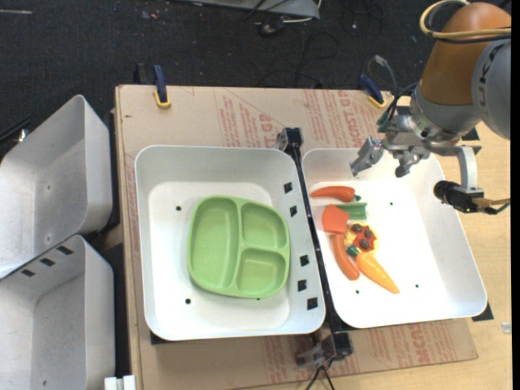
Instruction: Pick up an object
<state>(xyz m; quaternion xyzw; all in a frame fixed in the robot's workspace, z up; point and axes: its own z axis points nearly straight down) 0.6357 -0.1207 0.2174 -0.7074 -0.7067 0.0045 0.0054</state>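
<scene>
Orange plastic toy carrot [378,272] looked light, stiff, slick; best pinched across its thick middle. The two-finger gripper [385,160] hung spread and empty above the right white bin [455,250].

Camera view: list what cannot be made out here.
- Toy food pile in the right bin: pieces overlap, so the small ones cannot be identified.
- Arm: cut off by the right edge past the orange band.
- Tool: nothing shows between its spread fingers.
</scene>
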